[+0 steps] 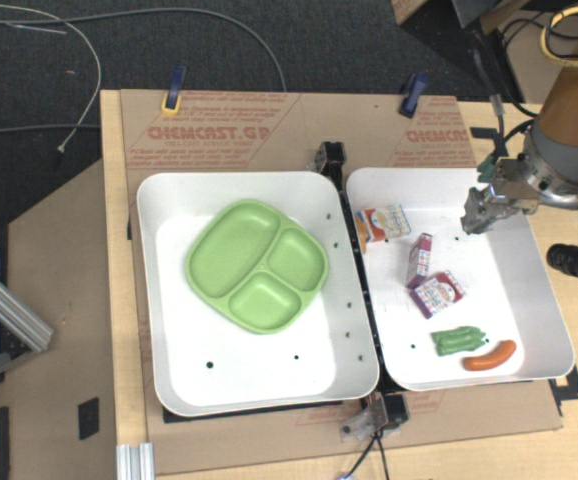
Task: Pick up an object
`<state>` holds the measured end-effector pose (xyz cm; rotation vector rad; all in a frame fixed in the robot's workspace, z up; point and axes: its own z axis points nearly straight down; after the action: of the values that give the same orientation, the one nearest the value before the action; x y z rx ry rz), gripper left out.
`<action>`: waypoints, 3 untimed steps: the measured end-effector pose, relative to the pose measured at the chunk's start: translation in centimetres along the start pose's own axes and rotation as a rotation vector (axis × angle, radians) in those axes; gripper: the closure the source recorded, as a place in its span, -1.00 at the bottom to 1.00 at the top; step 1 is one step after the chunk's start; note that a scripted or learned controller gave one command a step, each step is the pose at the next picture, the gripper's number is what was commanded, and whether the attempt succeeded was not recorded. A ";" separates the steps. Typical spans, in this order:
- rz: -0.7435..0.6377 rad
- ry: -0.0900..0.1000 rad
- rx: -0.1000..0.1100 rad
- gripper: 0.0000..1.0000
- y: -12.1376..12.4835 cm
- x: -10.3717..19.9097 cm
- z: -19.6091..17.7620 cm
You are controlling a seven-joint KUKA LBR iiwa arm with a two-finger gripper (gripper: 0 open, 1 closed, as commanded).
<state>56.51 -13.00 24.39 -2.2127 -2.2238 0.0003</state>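
Observation:
The right bin (pixel 529 298) holds several small items: a white and orange packet (pixel 383 223) at its back left, a purple and white carton (pixel 420 257) near the middle, a purple wrapped packet (pixel 437 292) just in front of it, a green toy pepper (pixel 457 341) and an orange sausage-shaped toy (pixel 489 356) near the front. My gripper (pixel 480 211) hangs over the back right part of this bin, right of the carton and apart from every item. Nothing is seen between its fingers.
The left bin (pixel 169 298) carries a green three-compartment plate (pixel 258 265). Both bins rest on a cardboard sheet (pixel 209 128) held by blue clamps (pixel 175 86) at the back. A black clip (pixel 329 156) sits between the bins at the back.

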 end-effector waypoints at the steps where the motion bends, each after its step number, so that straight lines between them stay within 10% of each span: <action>1: -0.001 0.000 -0.001 1.00 0.1 5.2 0.4; 3: -0.001 0.001 0.002 1.00 -3.1 15.3 1.6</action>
<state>53.30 2.30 22.86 -2.2103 -2.2234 0.0016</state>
